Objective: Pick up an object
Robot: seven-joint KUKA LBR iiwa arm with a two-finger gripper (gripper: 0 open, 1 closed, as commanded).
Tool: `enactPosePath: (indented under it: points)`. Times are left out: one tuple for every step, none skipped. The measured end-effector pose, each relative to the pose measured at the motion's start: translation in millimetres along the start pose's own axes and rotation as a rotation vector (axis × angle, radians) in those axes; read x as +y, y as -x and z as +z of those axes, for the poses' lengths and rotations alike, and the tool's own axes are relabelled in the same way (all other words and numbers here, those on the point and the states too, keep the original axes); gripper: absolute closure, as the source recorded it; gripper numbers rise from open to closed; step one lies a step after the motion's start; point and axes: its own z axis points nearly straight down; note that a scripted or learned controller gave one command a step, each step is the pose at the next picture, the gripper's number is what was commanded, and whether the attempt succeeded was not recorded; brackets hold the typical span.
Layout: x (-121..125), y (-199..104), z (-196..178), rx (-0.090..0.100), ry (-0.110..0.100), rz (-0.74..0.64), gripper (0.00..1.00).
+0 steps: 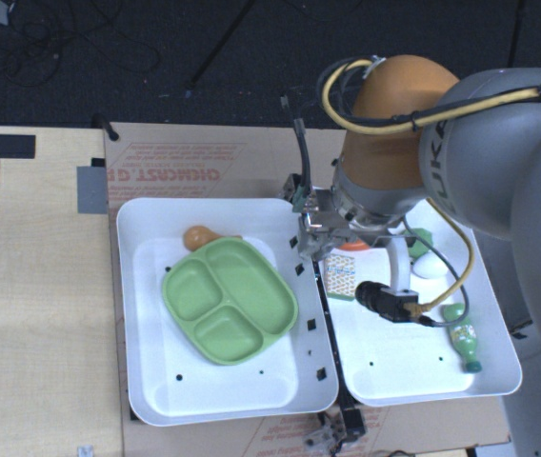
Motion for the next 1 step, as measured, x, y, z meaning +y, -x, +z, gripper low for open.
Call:
enactPosePath:
  points:
    - [-17.6, -49.2, -5.3, 0.001, -0.001, -0.003, 1.00]
